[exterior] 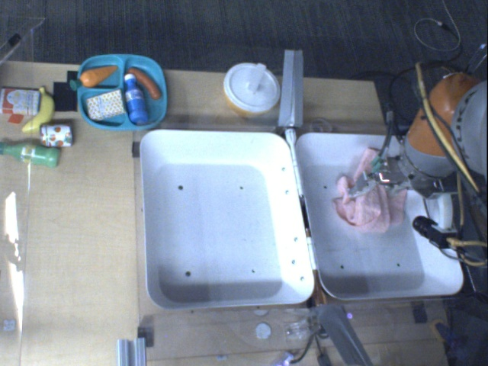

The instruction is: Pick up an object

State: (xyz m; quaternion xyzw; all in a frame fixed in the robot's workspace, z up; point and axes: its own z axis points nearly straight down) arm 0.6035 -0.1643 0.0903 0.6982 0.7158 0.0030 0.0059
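Pink crumpled cloth (364,198) lay in right bin (381,277), toward its right side. Gripper (383,178) sat directly over the cloth's upper edge; finger state could not be told. Risk: pinching one loose fold only, cloth slipping out on lift.

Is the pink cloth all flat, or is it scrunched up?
Scrunched up. The pink cloth lies in a crumpled, wrinkly heap in the right bin, with the gripper right over it.
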